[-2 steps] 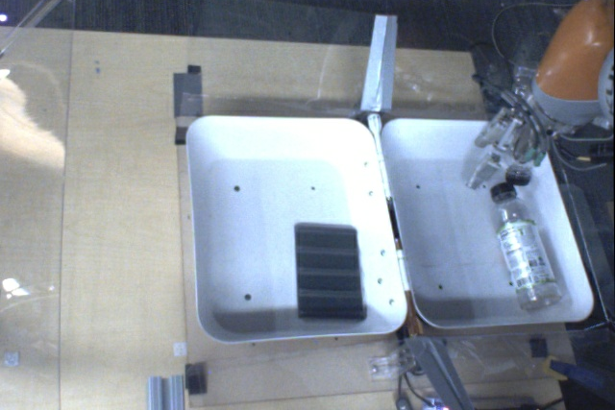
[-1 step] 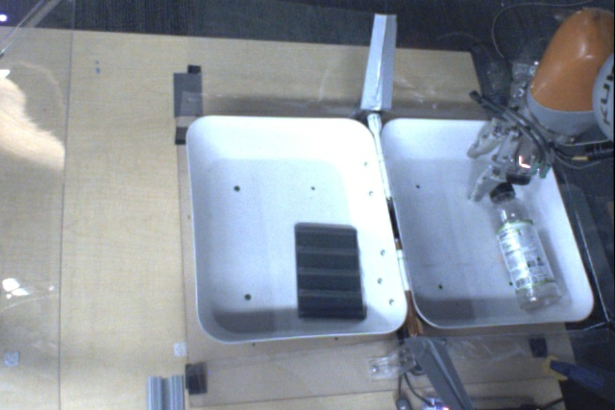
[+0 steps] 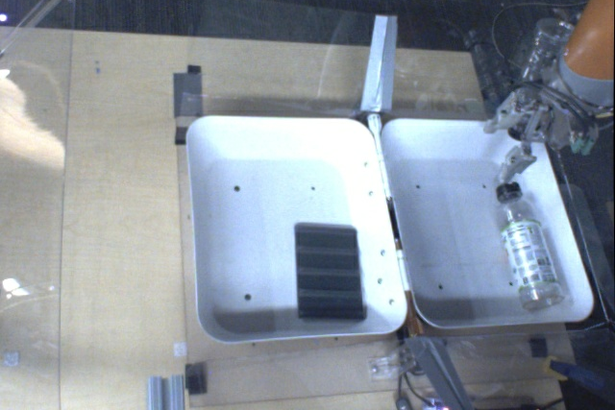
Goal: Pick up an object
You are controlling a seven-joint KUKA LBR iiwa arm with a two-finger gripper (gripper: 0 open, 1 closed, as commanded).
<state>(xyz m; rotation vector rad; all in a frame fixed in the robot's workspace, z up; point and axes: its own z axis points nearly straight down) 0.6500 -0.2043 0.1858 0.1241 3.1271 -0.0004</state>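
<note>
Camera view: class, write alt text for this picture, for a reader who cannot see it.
Seen from above, a robot gripper hangs over the far end of the right white bin, just beyond the cap of a clear plastic bottle lying along that bin's right side. In the left white bin, a black ribbed block lies flat near the front.

Two white bins; one clear bottle; one black ridged block.

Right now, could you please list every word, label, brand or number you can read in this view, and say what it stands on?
None can be read.
Clear bottle in the right bin: its label is too blurred to read.
Black ridged block in the left bin: no marking shows.
</note>
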